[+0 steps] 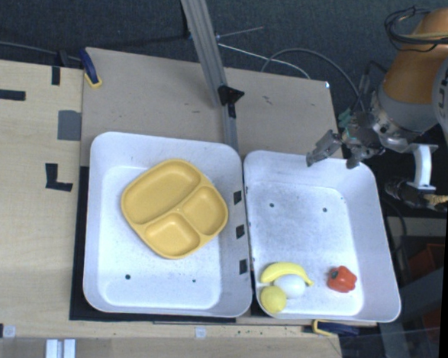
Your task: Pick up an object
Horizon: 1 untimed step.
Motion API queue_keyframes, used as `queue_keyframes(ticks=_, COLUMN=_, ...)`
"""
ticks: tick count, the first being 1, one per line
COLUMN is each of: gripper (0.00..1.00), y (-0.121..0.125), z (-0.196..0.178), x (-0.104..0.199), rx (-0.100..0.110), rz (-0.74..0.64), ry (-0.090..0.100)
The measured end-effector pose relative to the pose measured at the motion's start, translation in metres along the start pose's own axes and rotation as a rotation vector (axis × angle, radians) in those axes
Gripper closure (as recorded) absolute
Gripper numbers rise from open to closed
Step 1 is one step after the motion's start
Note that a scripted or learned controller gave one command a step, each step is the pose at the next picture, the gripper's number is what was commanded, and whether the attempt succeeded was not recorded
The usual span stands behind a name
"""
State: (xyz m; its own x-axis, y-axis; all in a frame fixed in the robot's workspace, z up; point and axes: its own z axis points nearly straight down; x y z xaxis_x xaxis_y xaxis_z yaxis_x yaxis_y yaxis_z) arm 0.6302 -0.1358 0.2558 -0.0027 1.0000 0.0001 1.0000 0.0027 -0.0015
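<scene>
My gripper (pixel 335 154) hangs over the far edge of the right bin (pixel 313 211), its two dark fingers spread apart with nothing between them. At the near end of that bin lie a yellow banana (pixel 284 273), a white egg-like ball (pixel 294 288), a yellow lemon (pixel 274 299) and a red pepper (pixel 342 278). These objects sit well below the gripper in the view, a good distance from it.
The left bin (pixel 106 227) holds a yellow three-compartment plate (pixel 174 208). A grey metal pole (pixel 210 51) slants in from the top to the gap between the bins. Cables loop behind the right bin.
</scene>
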Motion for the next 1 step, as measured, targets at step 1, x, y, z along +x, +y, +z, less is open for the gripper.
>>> queue_keyframes(ticks=1, gripper=0.0, y=0.0, z=0.0, x=0.0, rx=0.0, rz=0.0, ry=0.0)
